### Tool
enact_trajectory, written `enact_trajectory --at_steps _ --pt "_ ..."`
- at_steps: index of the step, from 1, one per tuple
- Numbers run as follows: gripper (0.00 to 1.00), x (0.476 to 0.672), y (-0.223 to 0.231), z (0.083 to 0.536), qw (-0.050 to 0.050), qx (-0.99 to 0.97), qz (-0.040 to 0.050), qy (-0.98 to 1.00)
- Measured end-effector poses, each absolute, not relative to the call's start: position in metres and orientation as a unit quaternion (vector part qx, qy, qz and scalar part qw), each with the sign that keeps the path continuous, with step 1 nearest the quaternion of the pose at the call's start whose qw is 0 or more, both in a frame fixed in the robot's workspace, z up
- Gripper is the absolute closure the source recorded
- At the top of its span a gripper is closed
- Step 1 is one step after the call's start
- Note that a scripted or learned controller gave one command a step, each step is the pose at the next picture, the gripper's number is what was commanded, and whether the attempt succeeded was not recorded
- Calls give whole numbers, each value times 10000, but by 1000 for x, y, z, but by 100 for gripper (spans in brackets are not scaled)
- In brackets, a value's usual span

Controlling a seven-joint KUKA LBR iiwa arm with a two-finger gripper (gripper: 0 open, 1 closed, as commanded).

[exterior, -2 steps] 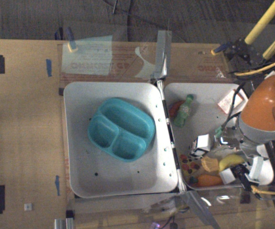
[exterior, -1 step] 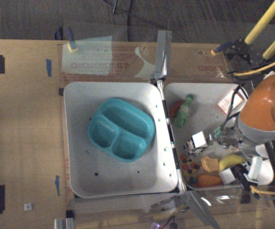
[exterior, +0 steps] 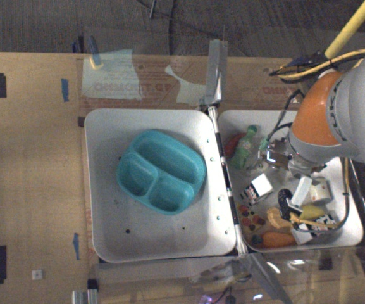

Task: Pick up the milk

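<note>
On the wooden bench [exterior: 30, 189], two white bins [exterior: 100, 189]; jaws' state impossible to tell.

Arm [exterior: 346, 106] cut off at the right edge. Gripper [exterior: 282, 152] mostly hidden under the wrist, fingers impossible to read. Small items in the right bin [exterior: 353, 233] heaped together, several too small to identify.
</note>
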State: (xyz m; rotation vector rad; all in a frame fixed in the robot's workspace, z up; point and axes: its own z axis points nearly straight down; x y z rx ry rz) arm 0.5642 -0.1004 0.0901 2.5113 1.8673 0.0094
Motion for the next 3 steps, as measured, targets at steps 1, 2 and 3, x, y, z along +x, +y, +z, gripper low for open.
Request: enact_trajectory --at_steps 1,2,3 --pt "100 565 -102 101 93 8019 25 5973" --pt "100 607 -3 185 -3 8346 -7 5508" --pt "100 667 -40 261 3 8854 -5 4647"
